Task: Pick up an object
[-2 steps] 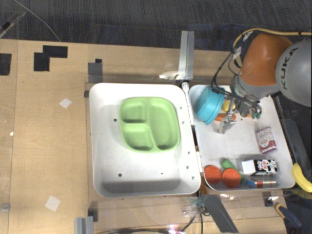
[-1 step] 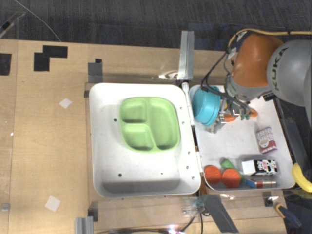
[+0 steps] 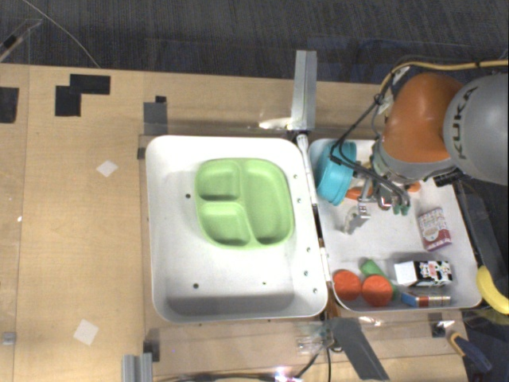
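Camera view: arm over the right bin.
Reaching in from the right, the grey KUKA arm (image 3: 477, 134), part of its name readable on the casing, hangs its gripper (image 3: 359, 216) above the right bin (image 3: 465, 237); whether it is open cannot be told. A blue cup (image 3: 334, 180) lies just left of it, two orange balls (image 3: 362, 286) nearer the front. The left bin (image 3: 171, 213) holds a green divided tray (image 3: 242, 201).

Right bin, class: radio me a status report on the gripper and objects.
Gripper low over right bin, nothing seen held. Blue cup beside it. Orange items, small boxes along edges. Green tray in left bin.
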Available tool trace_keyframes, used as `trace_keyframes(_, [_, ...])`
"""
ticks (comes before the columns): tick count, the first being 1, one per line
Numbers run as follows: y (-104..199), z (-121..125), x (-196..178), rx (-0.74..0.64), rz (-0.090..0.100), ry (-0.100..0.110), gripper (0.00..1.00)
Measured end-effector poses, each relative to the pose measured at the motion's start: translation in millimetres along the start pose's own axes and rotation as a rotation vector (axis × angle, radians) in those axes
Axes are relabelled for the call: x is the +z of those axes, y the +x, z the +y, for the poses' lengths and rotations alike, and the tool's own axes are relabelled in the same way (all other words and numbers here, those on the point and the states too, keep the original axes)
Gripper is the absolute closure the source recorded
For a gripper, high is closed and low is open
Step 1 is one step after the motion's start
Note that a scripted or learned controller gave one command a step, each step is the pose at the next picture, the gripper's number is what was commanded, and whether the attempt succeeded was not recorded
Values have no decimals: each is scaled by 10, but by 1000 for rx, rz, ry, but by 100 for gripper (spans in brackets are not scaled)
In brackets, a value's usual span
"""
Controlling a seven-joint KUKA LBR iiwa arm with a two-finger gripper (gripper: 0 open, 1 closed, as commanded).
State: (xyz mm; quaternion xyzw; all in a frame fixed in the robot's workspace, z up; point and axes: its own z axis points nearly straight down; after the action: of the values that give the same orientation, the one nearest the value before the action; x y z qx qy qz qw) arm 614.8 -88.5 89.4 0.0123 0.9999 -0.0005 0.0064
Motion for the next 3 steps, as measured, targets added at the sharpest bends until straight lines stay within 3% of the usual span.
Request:
trace_keyframes(1, [-372,-275,18,-31,1,0,0])
trace_keyframes(2, [-422,-255,-144,-36,-15,1,100])
trace_keyframes(3, [-561,322,-1293,-82,-13,-2,100])
